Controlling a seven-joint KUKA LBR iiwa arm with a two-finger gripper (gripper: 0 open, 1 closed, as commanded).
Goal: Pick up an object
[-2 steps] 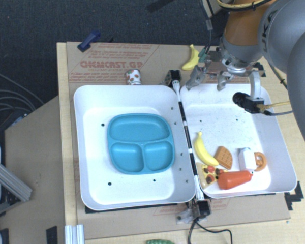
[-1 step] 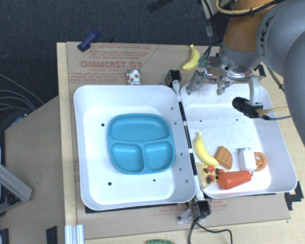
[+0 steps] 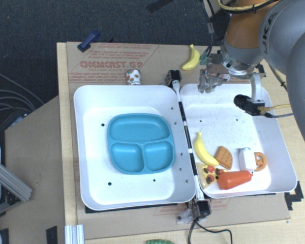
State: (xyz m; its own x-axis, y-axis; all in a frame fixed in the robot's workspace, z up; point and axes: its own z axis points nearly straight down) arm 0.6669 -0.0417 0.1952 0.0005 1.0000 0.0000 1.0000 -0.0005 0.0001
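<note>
Something green [image 3: 159,242] at the bottom edge is cut off and unidentifiable. Toy food clusters in the right white bin's [image 3: 274,136] near corner: yellow banana [image 3: 203,151], orange carrot [image 3: 235,179]. Whether the gripper's [image 3: 208,84] jaws are spread, I cannot tell; it hangs over the bin's far rim.

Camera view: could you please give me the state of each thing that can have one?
Blue tray: upright in the left bin, compartments bare.
Banana: lying flat in the right bin.
Carrot: lying flat beside the toy pieces.
Second banana: lying on the board behind the bins.
Pincer: above the right bin's far edge, holding nothing visible.
</note>
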